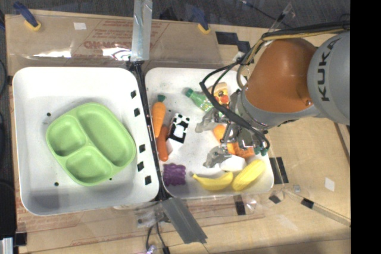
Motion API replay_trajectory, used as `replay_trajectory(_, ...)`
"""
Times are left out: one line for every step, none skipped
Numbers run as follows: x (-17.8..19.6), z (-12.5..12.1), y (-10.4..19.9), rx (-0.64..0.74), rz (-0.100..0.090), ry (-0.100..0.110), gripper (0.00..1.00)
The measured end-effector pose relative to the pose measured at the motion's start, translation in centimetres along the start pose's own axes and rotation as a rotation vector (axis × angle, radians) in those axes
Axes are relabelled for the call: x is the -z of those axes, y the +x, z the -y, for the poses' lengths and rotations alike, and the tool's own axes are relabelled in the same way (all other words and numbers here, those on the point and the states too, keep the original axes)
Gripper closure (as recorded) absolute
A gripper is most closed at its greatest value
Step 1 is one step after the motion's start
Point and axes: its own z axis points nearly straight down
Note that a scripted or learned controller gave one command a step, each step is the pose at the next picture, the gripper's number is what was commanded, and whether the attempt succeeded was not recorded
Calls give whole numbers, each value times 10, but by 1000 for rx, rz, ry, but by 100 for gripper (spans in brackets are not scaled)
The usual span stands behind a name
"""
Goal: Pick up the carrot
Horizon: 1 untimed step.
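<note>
carrot by bin wall, pincer apart

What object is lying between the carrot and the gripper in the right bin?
In the camera view, a small black-and-white block lies on the bin floor between the carrot at the bin's left wall and the gripper; the rest is bare white floor.

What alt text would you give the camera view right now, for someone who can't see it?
The carrot lies untouched along the left wall of the right bin, while the arm's claw hovers over the bin's right half near a banana. A green divided plate sits in the left bin.
</note>
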Motion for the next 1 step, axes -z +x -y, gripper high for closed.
replay_trajectory(-105,62,-55,-8,2,0,0)
